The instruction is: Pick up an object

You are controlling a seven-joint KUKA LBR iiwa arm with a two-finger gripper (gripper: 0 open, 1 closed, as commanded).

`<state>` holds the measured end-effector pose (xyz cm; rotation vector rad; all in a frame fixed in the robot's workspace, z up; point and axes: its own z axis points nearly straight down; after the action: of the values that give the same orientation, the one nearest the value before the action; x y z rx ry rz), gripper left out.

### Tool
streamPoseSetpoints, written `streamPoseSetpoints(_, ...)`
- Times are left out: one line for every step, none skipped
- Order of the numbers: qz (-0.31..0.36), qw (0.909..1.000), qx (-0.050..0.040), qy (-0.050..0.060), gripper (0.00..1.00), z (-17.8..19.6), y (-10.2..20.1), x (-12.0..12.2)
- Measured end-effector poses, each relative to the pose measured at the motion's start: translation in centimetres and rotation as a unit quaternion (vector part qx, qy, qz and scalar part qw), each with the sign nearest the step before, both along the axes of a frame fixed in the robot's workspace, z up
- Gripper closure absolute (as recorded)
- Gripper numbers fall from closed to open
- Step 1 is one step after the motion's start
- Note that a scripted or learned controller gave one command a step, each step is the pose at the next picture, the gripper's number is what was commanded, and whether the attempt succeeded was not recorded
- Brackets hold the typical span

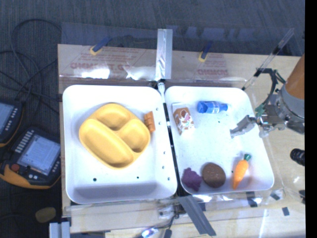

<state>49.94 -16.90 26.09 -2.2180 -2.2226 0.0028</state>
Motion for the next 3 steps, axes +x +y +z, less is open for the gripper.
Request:
streamPoseSetpoints(0.029, 0.9996, -0.0002, 0.000, 0.00, -3.4, 3.9, 0.5)
streamPoseSetpoints(-0.019, 0.9998, 0.0002, 0.000, 0.00, -5.5, -0.2, -1.3)
streamPoseSetpoints(0.002, 1.0000, -0.0001, -0.001, 0.00, 0.4, 0.4, -1.5)
